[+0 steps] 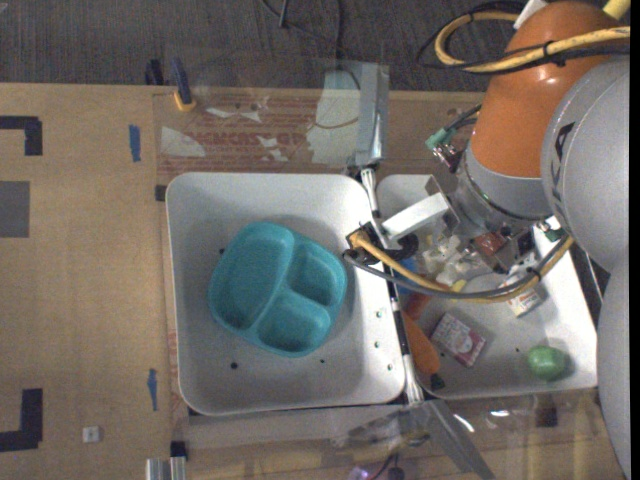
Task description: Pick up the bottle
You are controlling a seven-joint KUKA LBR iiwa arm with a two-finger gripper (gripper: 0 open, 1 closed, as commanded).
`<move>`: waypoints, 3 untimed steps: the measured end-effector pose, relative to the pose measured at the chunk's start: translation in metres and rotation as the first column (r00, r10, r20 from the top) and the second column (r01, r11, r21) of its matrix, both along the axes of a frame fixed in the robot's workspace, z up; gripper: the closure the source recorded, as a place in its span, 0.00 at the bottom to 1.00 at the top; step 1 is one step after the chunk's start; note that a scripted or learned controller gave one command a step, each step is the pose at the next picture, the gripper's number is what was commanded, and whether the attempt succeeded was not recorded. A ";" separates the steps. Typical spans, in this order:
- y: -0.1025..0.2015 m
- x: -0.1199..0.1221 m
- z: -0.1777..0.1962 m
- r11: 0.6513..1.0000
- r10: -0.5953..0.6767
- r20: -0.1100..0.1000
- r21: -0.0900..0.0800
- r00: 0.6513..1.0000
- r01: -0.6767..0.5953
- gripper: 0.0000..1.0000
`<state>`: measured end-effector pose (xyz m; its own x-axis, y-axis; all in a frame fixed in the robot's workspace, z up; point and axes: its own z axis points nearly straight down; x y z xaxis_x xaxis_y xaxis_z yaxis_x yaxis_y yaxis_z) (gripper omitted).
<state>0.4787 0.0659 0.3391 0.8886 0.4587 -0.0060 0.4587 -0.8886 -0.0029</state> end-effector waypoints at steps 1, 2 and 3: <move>0.009 0.030 -0.060 0.880 0.475 0.001 0.003 0.880 -0.475 1.00; -0.009 0.046 -0.036 0.997 0.082 0.004 0.000 0.997 -0.082 1.00; -0.061 0.002 -0.156 0.982 -0.188 -0.001 0.001 0.982 0.188 1.00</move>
<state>0.4803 0.0047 0.1835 0.9588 0.2839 -0.0064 0.2839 -0.9588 -0.0047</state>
